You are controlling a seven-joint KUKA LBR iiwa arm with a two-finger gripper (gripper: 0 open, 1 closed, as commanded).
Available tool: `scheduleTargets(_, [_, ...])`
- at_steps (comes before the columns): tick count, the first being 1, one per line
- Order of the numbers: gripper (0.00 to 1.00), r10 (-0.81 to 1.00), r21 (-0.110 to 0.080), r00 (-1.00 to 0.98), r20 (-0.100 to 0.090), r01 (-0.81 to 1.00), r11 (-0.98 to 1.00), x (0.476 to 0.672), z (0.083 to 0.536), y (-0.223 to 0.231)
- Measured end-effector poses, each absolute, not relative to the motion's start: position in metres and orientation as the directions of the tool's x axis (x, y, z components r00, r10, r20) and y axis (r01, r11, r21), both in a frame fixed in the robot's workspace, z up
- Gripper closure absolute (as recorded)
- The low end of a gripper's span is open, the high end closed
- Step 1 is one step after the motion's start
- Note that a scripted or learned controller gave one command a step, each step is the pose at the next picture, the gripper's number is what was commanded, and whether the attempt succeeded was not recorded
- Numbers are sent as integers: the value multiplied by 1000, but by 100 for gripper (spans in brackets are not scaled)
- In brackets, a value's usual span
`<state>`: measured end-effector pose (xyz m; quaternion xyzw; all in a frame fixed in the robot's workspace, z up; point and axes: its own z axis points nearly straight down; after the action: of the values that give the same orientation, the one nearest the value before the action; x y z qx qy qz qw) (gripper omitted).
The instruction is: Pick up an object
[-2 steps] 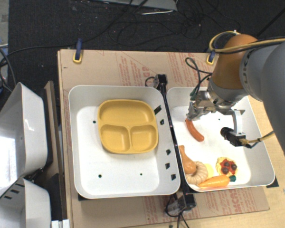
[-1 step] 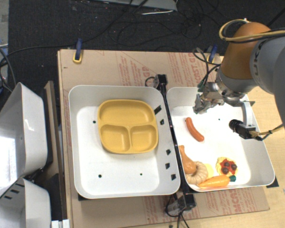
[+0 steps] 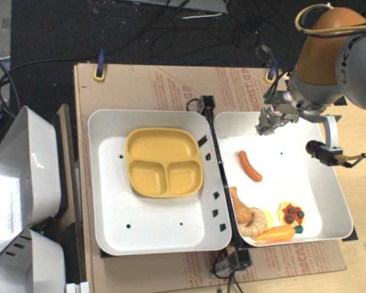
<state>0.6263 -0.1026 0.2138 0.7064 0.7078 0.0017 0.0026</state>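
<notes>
a bench seen from above at a slant, with two shallow white bins side by side on a brown board.

the left bin (image 3: pixel 110 224) fills the middle left of the frame. in it lies a yellow divided plate (image 3: pixel 165 162), with one wide compartment at the top and two smaller ones below.

the right bin (image 3: pixel 329 200) holds toy food. a red-orange sausage (image 3: pixel 250 166) lies alone near the middle of this bin, a slim rounded rod whose long axis runs diagonally from upper left to lower right. well below it, along the bottom edge of the bin, sits a cluster: a tan chicken drumstick (image 3: pixel 240 208) with its narrow end pointing up and its thick end down, a pale curled shrimp-like piece (image 3: pixel 254 225) just beside it, an orange carrot (image 3: pixel 276 234) lying almost level with its long axis left to right, and a small yellow slice with red and dark toppings (image 3: pixel 291 214) above the carrot's right end.

the gripper (image 3: pixel 267 126) hangs over the upper left corner of the right bin, above and apart from the sausage, below the grey arm with its orange band (image 3: pixel 329 41) at the upper right of the frame. whether its fingers are open or closed cannot be told; nothing is seen between them.
</notes>
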Motion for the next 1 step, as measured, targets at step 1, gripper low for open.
scheduleTargets(1, [100,1000,0,-8,2,1000,8,611,223,-48])
